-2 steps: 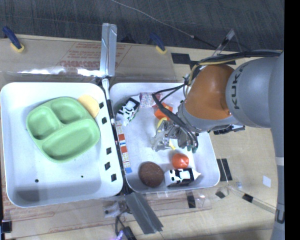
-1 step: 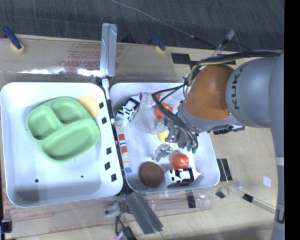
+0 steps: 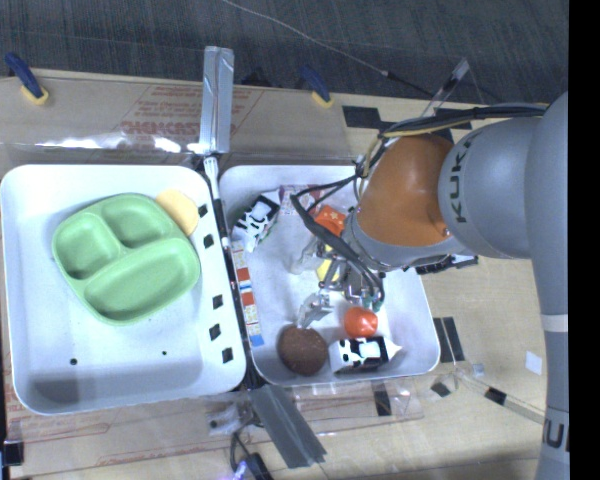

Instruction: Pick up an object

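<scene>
My gripper (image 3: 336, 305) hangs under the orange wrist band over the right bin (image 3: 412, 313), pointing down at its front half. Its fingers look spread and open, with nothing between them. A small red-orange ball (image 3: 360, 321) lies just below the right finger. A brown ball (image 3: 302, 349) sits at the bin's front, just below the left fingertip (image 3: 309, 314). A black-and-white cow toy (image 3: 366, 353) lies beside it at the front right. An orange object (image 3: 327, 218) is partly hidden by the wrist.
A black-and-white item (image 3: 255, 219) lies at the right bin's back left. The left bin (image 3: 40, 368) holds a green divided plate (image 3: 128, 255) and a yellow block (image 3: 178, 208). A metal bar (image 3: 216, 98) stands behind the divider.
</scene>
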You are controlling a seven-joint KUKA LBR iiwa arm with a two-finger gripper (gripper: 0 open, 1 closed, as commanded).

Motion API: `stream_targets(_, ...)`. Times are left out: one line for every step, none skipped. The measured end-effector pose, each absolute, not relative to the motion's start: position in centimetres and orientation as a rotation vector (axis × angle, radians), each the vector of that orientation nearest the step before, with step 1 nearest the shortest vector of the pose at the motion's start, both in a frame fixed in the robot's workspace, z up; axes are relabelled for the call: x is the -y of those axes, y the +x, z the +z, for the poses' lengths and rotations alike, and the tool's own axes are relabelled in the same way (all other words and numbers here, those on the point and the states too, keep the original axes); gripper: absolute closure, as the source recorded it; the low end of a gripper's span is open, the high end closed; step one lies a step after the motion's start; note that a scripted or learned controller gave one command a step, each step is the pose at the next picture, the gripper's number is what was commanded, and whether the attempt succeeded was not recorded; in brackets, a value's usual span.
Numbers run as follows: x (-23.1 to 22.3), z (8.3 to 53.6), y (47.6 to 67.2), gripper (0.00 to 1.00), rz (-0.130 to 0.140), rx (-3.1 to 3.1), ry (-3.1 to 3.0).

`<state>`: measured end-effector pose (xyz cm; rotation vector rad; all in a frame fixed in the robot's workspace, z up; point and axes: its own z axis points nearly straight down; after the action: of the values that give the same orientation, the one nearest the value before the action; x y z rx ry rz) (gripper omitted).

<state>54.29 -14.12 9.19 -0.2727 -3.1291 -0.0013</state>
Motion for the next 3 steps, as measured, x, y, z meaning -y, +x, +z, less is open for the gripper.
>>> stream_targets(17.5,9.3,60.9,0.00,0.002,3.143,-0.105)
stream_targets(17.3,10.4,61.1,1.00,0.002,3.146,-0.096)
stream_targets(10.1,21.9,61.3,1.00,-0.001,3.143,-0.272)
